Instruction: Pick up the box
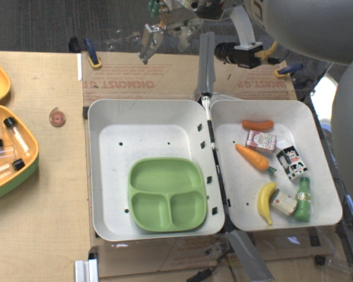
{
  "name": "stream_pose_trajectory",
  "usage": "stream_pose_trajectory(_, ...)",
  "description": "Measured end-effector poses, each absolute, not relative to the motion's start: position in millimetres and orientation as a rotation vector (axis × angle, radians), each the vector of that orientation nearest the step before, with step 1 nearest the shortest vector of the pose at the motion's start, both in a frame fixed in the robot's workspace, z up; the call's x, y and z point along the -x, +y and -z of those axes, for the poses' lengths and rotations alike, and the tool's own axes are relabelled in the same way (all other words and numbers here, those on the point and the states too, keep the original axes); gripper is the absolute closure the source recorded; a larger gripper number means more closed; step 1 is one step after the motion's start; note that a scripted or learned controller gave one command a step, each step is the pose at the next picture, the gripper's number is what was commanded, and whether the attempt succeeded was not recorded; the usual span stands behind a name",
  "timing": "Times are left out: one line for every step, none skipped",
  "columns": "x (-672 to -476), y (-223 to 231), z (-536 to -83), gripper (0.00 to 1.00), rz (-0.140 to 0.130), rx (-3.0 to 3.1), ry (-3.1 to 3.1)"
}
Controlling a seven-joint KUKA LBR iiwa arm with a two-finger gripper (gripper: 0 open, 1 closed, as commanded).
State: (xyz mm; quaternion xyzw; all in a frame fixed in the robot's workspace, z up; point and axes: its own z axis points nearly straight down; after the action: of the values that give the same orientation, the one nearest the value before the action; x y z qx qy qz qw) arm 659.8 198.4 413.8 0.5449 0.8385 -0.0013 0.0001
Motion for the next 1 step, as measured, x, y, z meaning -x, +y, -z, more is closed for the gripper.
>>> stream_pose_trajectory(-660.0,214.5,-425.9,0.0,0.002,-1.684,2.651)
